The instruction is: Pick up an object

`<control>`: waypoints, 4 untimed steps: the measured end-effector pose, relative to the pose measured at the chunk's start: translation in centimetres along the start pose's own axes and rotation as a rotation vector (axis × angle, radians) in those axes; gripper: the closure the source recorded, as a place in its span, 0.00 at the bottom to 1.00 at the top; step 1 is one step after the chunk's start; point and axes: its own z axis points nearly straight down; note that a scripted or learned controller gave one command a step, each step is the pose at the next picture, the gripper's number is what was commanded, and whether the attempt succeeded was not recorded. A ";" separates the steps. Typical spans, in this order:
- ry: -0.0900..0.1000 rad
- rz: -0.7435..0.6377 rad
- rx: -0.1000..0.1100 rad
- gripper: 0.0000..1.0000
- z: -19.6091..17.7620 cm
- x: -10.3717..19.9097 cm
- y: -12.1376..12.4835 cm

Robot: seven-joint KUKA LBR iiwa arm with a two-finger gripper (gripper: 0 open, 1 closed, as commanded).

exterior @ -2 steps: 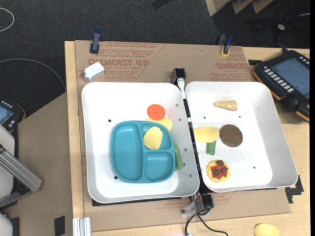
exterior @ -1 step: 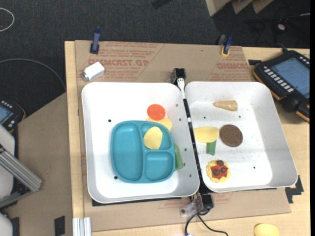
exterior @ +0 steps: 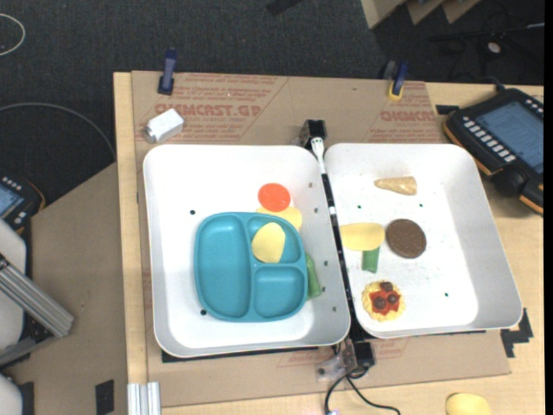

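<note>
bench: cardboard sheet [exterior: 259, 102] under two white bins [exterior: 173, 232] | floor: dark carpet [exterior: 173, 15]

My one camera sits fixed above my bench [exterior: 259, 102], looking down at a slant, taking in both white bins [exterior: 173, 232] whole.

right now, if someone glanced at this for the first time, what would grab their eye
The teal divided tray in the left bin stands out most, with a pale yellow piece resting in it and an orange disc just beyond its far edge. In the right bin, a brown round cookie sits mid-bin and a small pizza toy lies near the front.
</note>
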 end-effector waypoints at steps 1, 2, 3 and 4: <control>0.012 0.000 0.027 1.00 13.4 2.6 -0.3; -0.001 0.002 -0.001 1.00 1.1 -0.2 0.0; 0.013 0.000 0.028 1.00 14.8 2.8 -0.3; -0.001 0.003 -0.001 1.00 2.2 -0.2 0.0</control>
